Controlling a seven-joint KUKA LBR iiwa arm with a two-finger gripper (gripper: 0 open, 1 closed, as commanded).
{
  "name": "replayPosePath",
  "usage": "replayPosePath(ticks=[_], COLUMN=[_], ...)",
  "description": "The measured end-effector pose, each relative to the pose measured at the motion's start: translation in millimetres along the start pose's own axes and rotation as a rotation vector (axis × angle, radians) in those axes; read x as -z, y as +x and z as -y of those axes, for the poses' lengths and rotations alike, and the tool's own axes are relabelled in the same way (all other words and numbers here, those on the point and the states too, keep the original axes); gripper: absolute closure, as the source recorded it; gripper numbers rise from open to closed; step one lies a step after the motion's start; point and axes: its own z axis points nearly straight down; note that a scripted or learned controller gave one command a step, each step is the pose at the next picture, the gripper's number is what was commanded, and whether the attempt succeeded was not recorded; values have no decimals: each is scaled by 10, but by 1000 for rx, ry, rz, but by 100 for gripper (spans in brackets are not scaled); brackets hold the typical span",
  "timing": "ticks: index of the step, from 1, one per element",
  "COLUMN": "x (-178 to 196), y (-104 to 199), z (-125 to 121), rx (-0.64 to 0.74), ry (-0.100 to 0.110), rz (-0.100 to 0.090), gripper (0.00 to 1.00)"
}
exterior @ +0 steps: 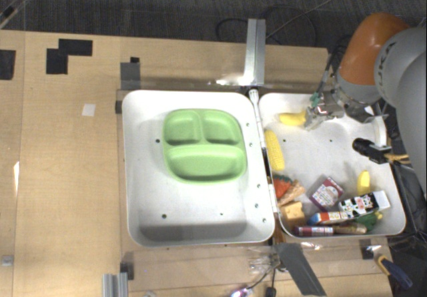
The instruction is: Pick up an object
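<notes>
Looking at the near end of the right bin (pixel 399 222), I see a jumble: a marker (pixel 320 229), a small carton (pixel 360 204), a purple packet (pixel 327 192). Beside them a corn cob (pixel 273 149) lies along the left wall. In the left bin (pixel 133 175) sits a green divided tray (pixel 203 144). Farther back, my gripper (pixel 315 115) is right at a yellow banana (pixel 291 119) in the far corner; whether it's clenched I cannot tell.
</notes>
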Motion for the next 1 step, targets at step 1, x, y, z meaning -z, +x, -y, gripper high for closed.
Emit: replayPosePath(ticks=[1], x=[16], y=[2], z=[-20], rx=[1], ry=[-7], rz=[2], gripper=[0])
